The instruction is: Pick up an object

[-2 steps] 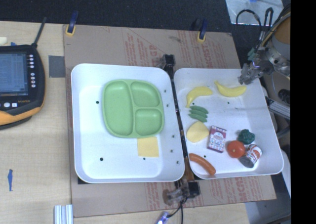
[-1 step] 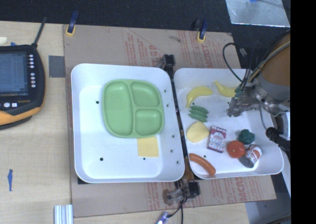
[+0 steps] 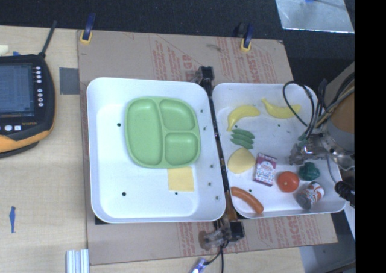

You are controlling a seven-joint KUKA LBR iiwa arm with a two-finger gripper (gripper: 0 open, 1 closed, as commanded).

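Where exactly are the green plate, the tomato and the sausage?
green plate [image 3: 145, 130]: camera view, its large left compartment.
tomato [image 3: 288, 181]: camera view, middle of its red body.
sausage [image 3: 247, 200]: camera view, mid-length.

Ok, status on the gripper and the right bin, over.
Gripper low at right bin's far edge, fingers unclear. Dark green round toy just beside it, nothing seen held. Red tomato crowds it.

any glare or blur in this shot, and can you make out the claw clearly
Camera view: light is even and soft, with mild washout on the white bins; the green plate is sharp; the claw at the right is a blurry, cluttered mass, hard to read.
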